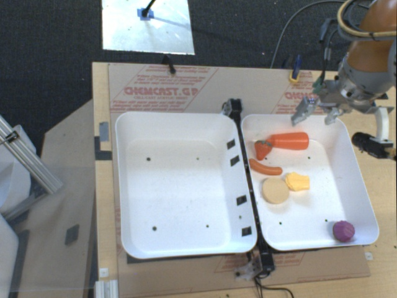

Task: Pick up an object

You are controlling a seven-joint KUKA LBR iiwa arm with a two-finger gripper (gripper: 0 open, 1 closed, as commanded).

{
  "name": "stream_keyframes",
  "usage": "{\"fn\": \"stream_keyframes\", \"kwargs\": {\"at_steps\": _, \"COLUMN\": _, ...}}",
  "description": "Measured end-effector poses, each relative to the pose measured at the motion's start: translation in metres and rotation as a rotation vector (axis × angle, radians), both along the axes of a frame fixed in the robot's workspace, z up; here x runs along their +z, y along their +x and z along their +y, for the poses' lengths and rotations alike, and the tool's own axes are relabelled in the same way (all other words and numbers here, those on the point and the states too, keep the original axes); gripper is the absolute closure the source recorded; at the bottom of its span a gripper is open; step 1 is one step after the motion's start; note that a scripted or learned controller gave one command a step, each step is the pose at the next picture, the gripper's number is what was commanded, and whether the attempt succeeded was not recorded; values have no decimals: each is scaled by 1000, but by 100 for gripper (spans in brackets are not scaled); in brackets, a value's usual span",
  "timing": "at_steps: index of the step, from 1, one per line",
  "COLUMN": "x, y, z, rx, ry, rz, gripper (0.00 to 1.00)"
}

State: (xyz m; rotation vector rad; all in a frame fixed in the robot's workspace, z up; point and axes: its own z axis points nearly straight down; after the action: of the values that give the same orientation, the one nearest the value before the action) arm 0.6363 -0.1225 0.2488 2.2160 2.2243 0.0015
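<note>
Pincer [319, 111] up over the right white bin's [360, 185] far rim, fingers spread, nothing between them | long orange carrot-shaped toy [288, 141] lies just below-left of it, apart | orange sausage [265, 167], tan disc [275, 190], yellow piece [298, 182] mid-bin | purple ball [343, 230] near corner

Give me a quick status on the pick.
Gripper open, holding nothing, above right bin's far rim. Long orange carrot-shaped toy nearest, lying untouched. Nothing in the way.
</note>
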Motion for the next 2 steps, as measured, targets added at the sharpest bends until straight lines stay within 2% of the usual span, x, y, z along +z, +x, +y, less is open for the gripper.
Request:
{"fn": "stream_keyframes", "kwargs": {"at_steps": 1, "x": -133, "y": -12, "z": 17, "rx": 0, "ry": 3, "rz": 13, "gripper": 0}}
{"fn": "stream_keyframes", "kwargs": {"at_steps": 2, "x": -167, "y": 0, "z": 23, "rx": 0, "ry": 2, "rz": 9, "gripper": 0}}
